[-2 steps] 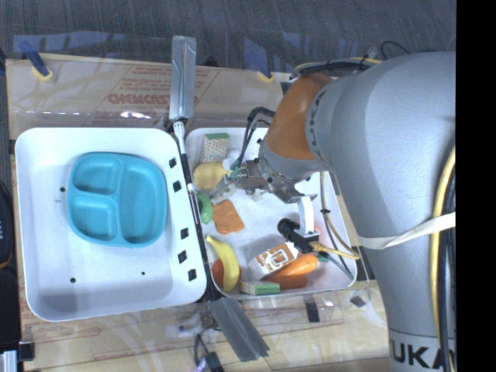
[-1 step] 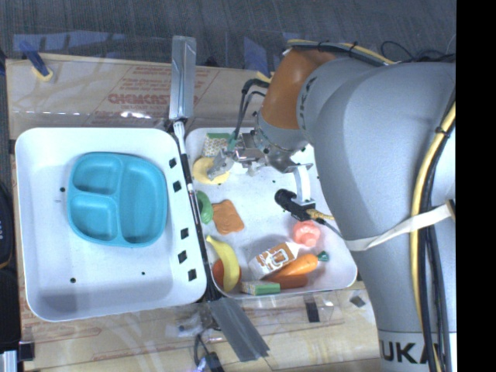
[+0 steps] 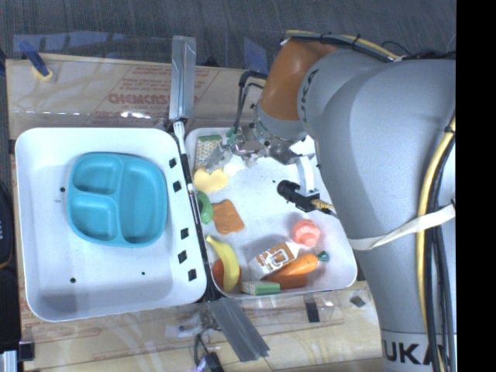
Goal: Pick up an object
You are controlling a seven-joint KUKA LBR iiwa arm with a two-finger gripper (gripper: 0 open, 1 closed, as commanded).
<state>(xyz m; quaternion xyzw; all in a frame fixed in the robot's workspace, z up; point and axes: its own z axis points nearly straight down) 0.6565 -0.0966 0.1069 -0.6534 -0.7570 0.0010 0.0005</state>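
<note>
My gripper [image 3: 242, 149] hangs low over the far left corner of the right bin [image 3: 341, 248], with the grey arm and its orange band rising behind it to the right. Just left of it lies a green and tan patterned piece [image 3: 206, 149]. A yellow toy fruit [image 3: 210, 180] sits a little nearer the camera. Further forward are a brown bread slice [image 3: 228, 217], a green piece [image 3: 204, 207], a banana [image 3: 225, 259], a small carton [image 3: 272, 259], a carrot [image 3: 298, 266] and a pink-red fruit [image 3: 307, 232]. Nothing shows clearly held.
The left bin [image 3: 39, 208] holds a blue divided plate [image 3: 118, 198]. A raised divider wall [image 3: 188, 200] runs between the two bins. A green stick-shaped piece [image 3: 262, 288] lies at the right bin's front edge. The arm's bulk covers the right side of the right bin.
</note>
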